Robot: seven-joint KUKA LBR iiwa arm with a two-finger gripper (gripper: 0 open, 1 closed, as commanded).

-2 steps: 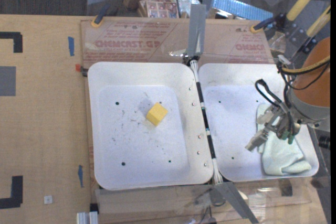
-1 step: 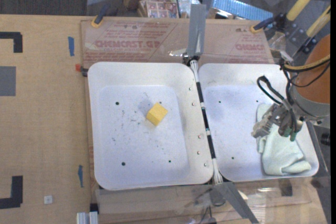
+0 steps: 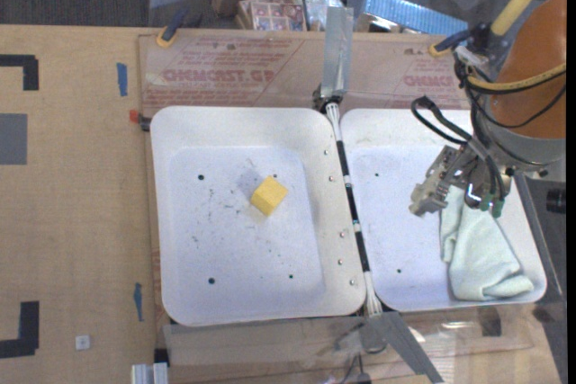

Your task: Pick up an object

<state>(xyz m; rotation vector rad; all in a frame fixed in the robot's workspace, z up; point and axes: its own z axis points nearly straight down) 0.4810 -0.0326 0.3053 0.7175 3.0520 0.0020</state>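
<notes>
My claw (image 3: 430,198) hangs low in the right bin (image 3: 396,274); I cannot tell whether it is clenched. A soft, crumpled pale cloth (image 3: 481,256) lies just beside it, perhaps touching. Well to its left, a small yellow block (image 3: 268,195) sits in the scuffed left bin (image 3: 180,193).

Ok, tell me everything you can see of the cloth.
The cloth is pale, whitish-green and soft-looking, crumpled into a long bunch of folds. It lies in the right bin, along its right side, down to the near right corner. The gripper is at its upper end; whether they touch, I cannot tell.
</notes>
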